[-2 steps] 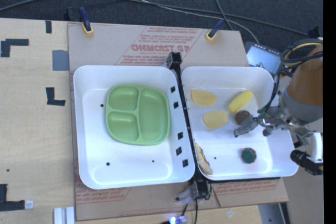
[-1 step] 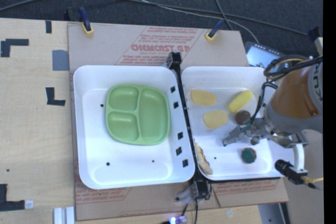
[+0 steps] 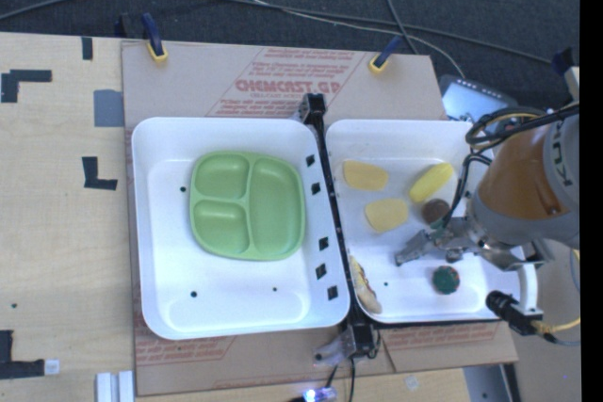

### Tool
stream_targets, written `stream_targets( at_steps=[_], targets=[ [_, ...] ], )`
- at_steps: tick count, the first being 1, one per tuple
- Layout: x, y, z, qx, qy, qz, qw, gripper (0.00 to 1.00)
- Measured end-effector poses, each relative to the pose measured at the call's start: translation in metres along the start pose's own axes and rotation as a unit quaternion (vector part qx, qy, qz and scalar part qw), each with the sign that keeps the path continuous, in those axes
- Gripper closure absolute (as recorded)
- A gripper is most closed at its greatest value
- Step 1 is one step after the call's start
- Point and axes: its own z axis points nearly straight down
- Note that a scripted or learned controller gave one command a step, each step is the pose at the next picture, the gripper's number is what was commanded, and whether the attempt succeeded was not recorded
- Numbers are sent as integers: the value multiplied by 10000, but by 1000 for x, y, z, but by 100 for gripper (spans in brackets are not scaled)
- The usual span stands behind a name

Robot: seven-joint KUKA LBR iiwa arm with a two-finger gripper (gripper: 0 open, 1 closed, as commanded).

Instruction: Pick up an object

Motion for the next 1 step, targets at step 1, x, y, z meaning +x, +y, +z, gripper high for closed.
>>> stream_targets(
  at_steps=[1],
  targets=[
    [-1, 1, -12, -19, -14, 5, 10000, 100]
  ],
)
